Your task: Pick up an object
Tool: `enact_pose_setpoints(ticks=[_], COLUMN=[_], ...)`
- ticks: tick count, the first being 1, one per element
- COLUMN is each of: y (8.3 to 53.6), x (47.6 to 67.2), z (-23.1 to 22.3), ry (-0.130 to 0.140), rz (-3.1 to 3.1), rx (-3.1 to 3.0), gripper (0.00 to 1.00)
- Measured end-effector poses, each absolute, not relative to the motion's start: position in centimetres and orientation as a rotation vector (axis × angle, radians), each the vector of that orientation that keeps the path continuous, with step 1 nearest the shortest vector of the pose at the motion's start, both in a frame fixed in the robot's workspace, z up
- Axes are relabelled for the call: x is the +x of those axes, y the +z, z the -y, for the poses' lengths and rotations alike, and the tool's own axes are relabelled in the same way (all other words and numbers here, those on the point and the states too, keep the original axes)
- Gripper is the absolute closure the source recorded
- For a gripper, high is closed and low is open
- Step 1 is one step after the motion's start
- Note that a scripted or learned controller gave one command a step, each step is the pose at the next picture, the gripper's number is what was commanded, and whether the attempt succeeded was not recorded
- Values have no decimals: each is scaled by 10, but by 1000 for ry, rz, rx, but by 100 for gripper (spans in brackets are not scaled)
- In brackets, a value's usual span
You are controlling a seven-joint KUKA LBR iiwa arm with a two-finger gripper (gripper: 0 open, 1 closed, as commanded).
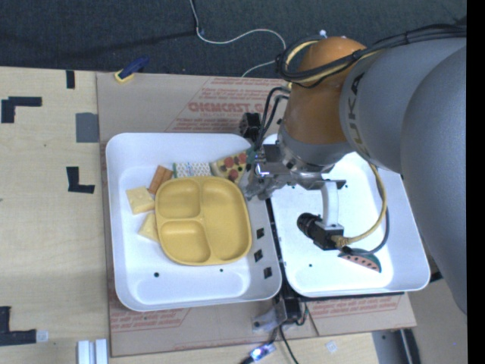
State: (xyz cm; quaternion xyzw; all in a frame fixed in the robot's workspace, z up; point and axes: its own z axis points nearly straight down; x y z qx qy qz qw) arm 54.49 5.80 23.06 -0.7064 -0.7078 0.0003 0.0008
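Observation:
The left bin [182, 290] holds a yellow divided plate [203, 220] that takes up most of its middle. Pale cracker-like squares [140, 200] and a brown piece [160, 178] lie at the plate's upper left. A dotted flat piece [192, 169] and a small colourful item [229, 164] lie along the plate's far edge. A watermelon-slice toy [361, 261] rests in the near part of the right bin [394, 226]. My gripper [256, 177] hangs low over the left bin's far right corner, right beside the colourful item and the plate's rim. The wrist hides its tips.
The ridge where the two bins meet runs just under the wrist. The big grey arm covers the right bin's far side. Cardboard lies under both bins, and a white cable trails across the dark cloth at the back.

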Motion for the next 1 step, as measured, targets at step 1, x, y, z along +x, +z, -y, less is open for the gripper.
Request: enact_pose_setpoints(ticks=[1], y=[231], x=[547], z=[-65], ry=[2], rz=[2223], rx=[-2217], gripper=[100])
